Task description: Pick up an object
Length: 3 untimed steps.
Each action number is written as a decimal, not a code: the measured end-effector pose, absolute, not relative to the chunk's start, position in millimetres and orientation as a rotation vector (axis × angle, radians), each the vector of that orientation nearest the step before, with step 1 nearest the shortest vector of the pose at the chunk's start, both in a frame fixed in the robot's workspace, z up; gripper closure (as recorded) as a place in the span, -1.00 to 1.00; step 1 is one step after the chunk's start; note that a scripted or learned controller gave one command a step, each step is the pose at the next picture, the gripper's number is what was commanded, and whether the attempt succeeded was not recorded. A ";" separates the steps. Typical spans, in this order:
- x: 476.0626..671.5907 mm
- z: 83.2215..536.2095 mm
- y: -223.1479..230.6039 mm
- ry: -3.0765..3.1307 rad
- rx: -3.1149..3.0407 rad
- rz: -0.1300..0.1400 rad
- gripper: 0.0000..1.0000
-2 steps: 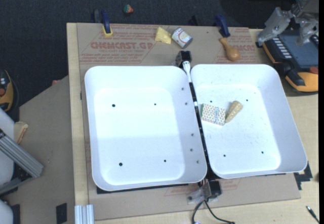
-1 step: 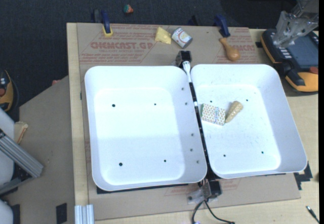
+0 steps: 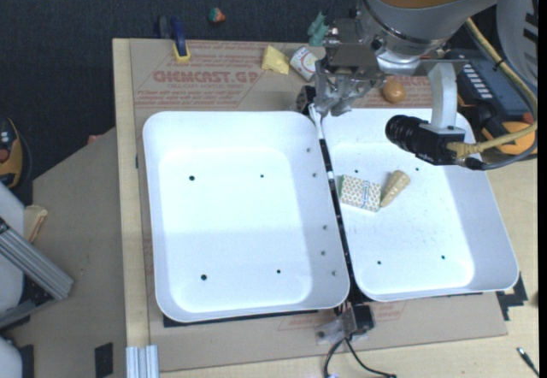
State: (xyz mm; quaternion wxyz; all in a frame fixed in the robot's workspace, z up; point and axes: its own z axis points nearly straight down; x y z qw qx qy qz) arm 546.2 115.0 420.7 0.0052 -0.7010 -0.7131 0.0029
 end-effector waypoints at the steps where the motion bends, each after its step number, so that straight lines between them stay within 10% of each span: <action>1: 538.4 455.4 13.5 -2.216 -2.237 -0.005 1.00; 2: 600.8 335.6 130.0 -2.228 -2.204 0.009 1.00; 3: 557.7 397.6 54.1 -2.217 -2.234 -0.007 1.00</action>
